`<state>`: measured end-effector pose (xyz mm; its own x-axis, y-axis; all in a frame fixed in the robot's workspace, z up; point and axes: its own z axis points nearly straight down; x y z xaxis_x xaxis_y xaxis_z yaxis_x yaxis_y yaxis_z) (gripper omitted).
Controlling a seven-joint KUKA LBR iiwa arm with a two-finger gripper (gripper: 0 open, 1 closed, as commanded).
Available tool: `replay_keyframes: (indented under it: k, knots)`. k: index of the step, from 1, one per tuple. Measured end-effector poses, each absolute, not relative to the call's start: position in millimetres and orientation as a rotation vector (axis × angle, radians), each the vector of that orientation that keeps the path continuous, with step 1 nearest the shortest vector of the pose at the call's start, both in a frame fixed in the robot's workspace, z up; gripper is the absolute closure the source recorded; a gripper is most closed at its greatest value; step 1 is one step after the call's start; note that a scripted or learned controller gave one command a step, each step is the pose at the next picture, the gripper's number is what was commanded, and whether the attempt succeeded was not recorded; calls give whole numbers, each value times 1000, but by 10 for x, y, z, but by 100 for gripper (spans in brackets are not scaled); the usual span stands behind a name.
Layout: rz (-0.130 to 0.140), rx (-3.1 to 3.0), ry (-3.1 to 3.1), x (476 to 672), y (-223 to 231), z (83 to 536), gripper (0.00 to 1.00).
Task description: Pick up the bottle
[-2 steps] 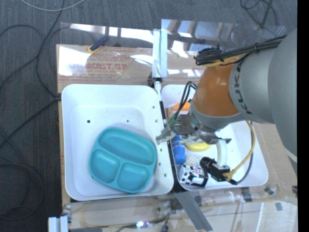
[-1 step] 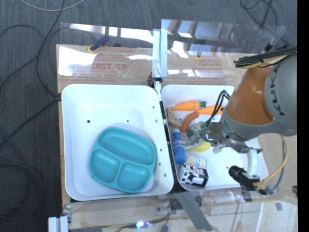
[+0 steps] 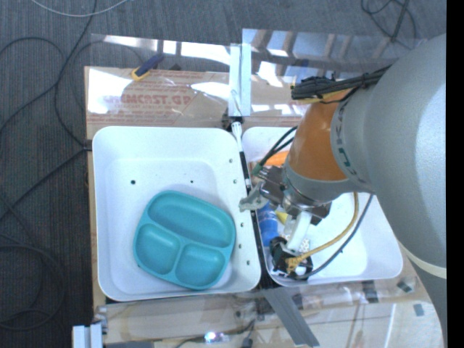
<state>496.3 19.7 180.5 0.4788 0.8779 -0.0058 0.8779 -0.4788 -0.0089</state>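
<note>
Bottle (image 3: pixel 269 227): blue, seen in the right bin near its left wall, toward the near end. Largely hidden under the arm; pose cannot be told.

Both bins (image 3: pixel 116 158) look like smooth white plastic with a soft sheen. The teal tray (image 3: pixel 185 239) in the left one is plastic too, matt and even. The arm (image 3: pixel 391 129) wears a smooth grey shell, satin rather than shiny, and its orange band (image 3: pixel 313 147) is glossier. The floor (image 3: pixel 43 64) is dark, rough carpet. Behind the bins, the bench (image 3: pixel 167 100) shows brown cardboard under a clear, shiny sheet.
</note>
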Motion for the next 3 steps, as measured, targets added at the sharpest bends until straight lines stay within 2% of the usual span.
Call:
replay_keyframes:
  k: [1,2,3]
  knots:
    - [13,-2838,-1341,4824,-596,1813,0]
    - [-5,-2850,-1327,5397,-971,892,0]
    - [10,-2580,-1781,4816,-1128,1157,0]
